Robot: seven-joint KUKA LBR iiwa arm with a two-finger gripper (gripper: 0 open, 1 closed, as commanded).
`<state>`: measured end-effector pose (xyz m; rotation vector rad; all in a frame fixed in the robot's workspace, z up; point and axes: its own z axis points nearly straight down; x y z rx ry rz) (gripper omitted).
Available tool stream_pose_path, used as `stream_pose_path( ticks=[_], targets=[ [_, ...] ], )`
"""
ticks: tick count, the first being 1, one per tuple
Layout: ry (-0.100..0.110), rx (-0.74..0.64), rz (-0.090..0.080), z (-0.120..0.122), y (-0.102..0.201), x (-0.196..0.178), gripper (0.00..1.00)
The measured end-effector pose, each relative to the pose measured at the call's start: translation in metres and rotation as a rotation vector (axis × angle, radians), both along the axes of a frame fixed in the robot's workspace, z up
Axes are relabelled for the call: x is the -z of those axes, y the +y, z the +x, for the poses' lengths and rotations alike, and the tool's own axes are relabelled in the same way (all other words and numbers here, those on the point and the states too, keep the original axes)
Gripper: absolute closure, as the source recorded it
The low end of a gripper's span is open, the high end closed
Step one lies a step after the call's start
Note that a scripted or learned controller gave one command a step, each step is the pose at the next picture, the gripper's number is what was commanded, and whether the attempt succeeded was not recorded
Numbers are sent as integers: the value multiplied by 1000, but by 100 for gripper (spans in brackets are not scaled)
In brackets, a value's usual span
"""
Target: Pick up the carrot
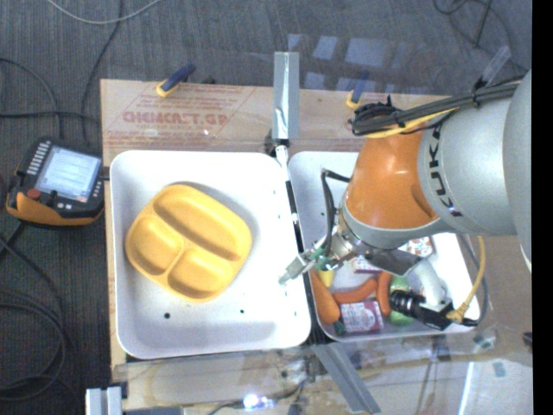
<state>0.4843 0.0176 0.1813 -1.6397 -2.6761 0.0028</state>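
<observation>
In the near left corner of the right bin (304,180) lies the carrot (323,299), a short orange piece running alongside the bin's left wall, one end toward the near rim and the other toward the tool (309,264). The tool hangs just over the carrot's far end, close to the wall that divides the two bins, with a pale metal part jutting left across that wall. Whether the tool is open or closed cannot be told from this angle, and nothing can be seen held in it. It is also unclear whether it touches the carrot.

Just right of the carrot sits a maroon packet (361,316), and a red-orange sausage-shaped thing (359,287) lies on the far side of the packet. A small green thing (399,319) shows at the packet's right, partly hidden. The arm (484,171) reaches in from the right, and its orange band (389,188) covers most of the middle of the right bin.

The left bin (251,175) holds a yellow divided plate (188,240) with three compartments, set left of the bin's centre. Both bins rest on a wooden counter (199,115) with faded red lettering. A blue and yellow clamp (175,78) sits on the counter's far edge. On the floor to the left lies a teach pendant (56,184) with a lit screen.
</observation>
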Motion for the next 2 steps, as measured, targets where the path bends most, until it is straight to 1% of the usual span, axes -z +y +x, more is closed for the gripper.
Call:
stream_pose_path(
  ticks=[1,2],
  targets=[
    [1,-235,-1,-1,76,0,0],
    [4,-232,-1,-2,141,33,0]
  ],
)
